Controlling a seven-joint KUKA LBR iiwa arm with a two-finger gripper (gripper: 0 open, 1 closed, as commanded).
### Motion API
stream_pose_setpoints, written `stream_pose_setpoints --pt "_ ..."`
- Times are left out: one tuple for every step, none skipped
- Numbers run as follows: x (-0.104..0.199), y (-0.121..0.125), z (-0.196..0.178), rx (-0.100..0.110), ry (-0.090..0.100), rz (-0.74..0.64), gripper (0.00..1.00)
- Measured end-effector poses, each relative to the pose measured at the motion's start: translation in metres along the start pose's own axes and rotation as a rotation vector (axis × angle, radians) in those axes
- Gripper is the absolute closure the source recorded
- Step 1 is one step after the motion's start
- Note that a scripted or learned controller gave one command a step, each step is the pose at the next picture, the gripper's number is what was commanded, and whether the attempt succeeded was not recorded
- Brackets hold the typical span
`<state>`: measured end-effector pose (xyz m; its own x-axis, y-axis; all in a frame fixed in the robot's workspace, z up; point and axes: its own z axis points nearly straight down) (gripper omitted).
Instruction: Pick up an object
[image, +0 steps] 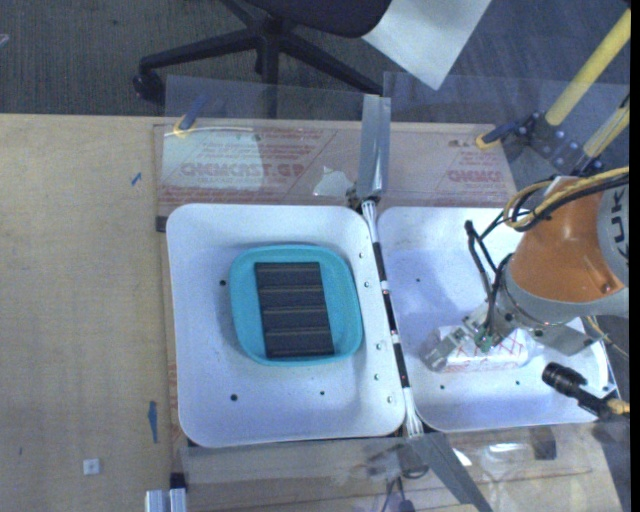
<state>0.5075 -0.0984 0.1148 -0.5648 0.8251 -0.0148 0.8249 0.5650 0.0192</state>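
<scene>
Step in hand looks like the reach/grasp phase: the arm (565, 255) is down in the right bin (430, 250), w/ the gripper (478, 338) low near the bin's front edge, right over a flat white object w/ red markings (490, 355), maybe a small card or packet, too blurred to name better. Can't tell the state of the jaws; the wrist and cables hide them, so no telling if anything is pinched. Gripper tip appears touching or just above the object's left end, but I can't say which. Next move prob. calls for a firm close on that piece, then a straight lift clear of the bin floor; it lies flat, so edge purchase may be poor and it could slip. Left bin (200, 400) holds a teal square dish (243, 300) at centre, w/ a dark ribbed block (293, 310) lying inside it, well apart from the gripper.
</scene>
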Motion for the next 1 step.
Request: stream_pose_setpoints --pt "-0.0055 0.0117 0.0104 -0.018 -0.008 0.192 0.00"
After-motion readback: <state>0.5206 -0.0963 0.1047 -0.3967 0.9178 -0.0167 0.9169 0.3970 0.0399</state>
